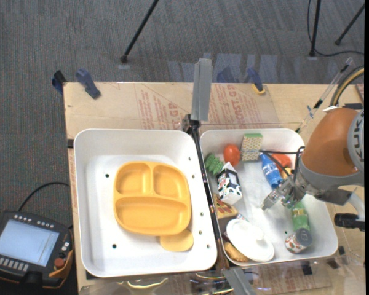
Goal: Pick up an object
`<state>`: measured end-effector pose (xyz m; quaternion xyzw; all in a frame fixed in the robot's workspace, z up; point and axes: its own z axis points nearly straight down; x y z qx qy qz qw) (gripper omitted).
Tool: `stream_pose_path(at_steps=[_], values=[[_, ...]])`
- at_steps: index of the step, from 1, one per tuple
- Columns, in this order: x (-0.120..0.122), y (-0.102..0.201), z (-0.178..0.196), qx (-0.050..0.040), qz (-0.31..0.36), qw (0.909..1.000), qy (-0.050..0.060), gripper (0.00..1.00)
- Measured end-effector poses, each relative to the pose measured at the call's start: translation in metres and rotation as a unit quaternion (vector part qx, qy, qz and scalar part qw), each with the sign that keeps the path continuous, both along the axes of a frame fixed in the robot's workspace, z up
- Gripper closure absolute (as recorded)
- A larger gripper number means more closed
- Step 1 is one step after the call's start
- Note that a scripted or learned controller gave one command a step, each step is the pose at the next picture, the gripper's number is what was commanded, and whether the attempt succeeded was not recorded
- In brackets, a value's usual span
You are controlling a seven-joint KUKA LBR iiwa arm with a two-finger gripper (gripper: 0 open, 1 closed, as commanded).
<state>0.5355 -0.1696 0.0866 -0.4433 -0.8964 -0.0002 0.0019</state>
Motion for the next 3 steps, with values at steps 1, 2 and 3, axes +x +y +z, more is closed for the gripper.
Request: stream_pose_path(at_steps=[1, 2, 3], values=[[0.060, -0.042, 0.001, -0.0009, -0.140, 0.9902, -0.001, 1.00], [0.060, -0.041, 0.000, -0.0009, -0.139, 0.9903, -0.001, 0.00], [0.110, 0.021, 0.001, -0.0011, -0.234, 0.9723, -0.001, 0.00]])
